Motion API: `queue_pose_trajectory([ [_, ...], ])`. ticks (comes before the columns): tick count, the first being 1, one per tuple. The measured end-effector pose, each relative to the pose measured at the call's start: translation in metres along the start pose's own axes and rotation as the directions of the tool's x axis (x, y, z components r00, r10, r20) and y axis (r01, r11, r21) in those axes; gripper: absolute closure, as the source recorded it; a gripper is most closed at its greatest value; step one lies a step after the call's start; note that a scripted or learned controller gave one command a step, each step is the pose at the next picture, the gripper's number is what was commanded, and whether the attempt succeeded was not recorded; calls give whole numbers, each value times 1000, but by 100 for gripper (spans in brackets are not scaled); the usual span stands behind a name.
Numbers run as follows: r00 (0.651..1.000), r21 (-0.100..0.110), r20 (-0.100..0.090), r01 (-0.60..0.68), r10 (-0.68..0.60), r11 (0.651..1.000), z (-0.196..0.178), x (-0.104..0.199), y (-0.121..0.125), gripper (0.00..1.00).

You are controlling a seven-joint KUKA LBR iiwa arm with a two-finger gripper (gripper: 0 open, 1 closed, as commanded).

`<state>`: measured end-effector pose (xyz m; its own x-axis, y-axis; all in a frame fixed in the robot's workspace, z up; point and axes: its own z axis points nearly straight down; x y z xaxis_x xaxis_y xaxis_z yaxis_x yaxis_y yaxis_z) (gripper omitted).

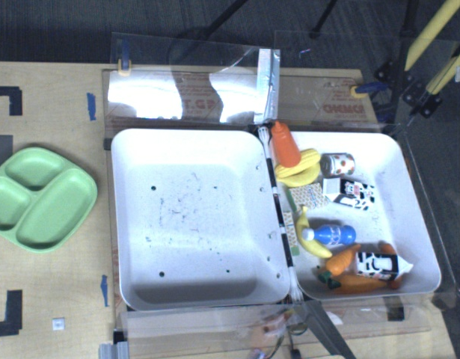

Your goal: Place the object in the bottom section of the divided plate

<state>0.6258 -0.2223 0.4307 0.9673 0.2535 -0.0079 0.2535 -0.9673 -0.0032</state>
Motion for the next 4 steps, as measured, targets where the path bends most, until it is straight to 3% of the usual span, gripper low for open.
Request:
queue_pose_trajectory([
  [1,1000,0,0,0,0,1000,0,0,0,0],
  [2,999,0,-5,-51,51,999,188,12,2,0],
  [4,999,0,-5,-51,51,999,188,13,1,0],
])
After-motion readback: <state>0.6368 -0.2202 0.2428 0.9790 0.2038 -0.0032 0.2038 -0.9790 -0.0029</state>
